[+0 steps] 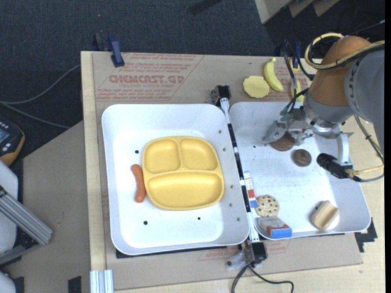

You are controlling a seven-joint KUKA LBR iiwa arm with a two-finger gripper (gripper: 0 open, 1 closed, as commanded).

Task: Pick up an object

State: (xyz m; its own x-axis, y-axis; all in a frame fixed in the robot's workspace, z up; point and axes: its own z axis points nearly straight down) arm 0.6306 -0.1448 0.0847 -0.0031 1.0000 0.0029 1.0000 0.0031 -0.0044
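Left bin (116, 182): we see a yellow divided plate (182, 171) lying flat at its middle, three compartments, all bare. An orange sausage (139, 182) lies on the bin floor just left of the plate, lengthwise near to far.

Right bin (360, 209): we count a brown disc (282, 143) at the far side, a small brown round piece (301, 157) just right of and nearer than it, a speckled cookie (267, 206) by the near left wall, a blue and red block (278, 231) at the near left corner, and a tan bread roll (324, 215) at the near right.

Counter (153, 78): outside the bins, beyond the right bin's far edge, we see a yellow banana (273, 75) and a flat yellow slice (256, 86) just left of it.

Pincer (285, 130): it hangs low over the far part of the right bin, right above the brown disc. We cannot tell how far apart it stands, nor whether it has anything in its grip.

Arm (342, 72): grey with an orange band, entering from the right over the right bin's far corner.
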